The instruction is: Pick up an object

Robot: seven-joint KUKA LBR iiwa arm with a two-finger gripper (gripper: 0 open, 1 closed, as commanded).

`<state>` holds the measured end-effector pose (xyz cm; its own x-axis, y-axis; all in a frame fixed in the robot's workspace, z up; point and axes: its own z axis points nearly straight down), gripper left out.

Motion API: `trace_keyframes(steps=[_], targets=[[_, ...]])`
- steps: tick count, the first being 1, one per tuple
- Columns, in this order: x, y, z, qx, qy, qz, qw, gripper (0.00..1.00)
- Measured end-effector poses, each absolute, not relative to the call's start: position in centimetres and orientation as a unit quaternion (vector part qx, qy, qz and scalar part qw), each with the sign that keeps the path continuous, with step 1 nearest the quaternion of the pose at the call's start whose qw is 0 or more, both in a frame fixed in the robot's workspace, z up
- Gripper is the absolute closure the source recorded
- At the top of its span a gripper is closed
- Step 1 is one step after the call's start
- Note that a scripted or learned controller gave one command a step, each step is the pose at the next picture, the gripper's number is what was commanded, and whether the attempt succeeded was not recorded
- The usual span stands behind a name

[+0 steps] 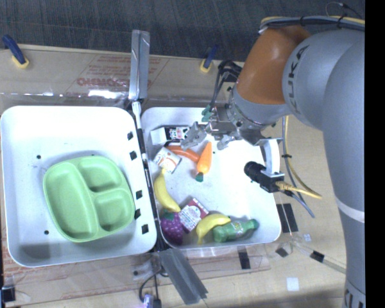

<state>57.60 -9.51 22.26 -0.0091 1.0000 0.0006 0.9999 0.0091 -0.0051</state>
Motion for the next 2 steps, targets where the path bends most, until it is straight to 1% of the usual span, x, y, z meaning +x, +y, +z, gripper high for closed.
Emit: trace_keyframes(steps=[1,2], targets=[[59.3,-14.6,16.7,-0.696,-0.718,0.0019,0.002,0.0],[58.1,-13.0,15.7,-0.751,-0.66,0.0019,0.003,0.0]])
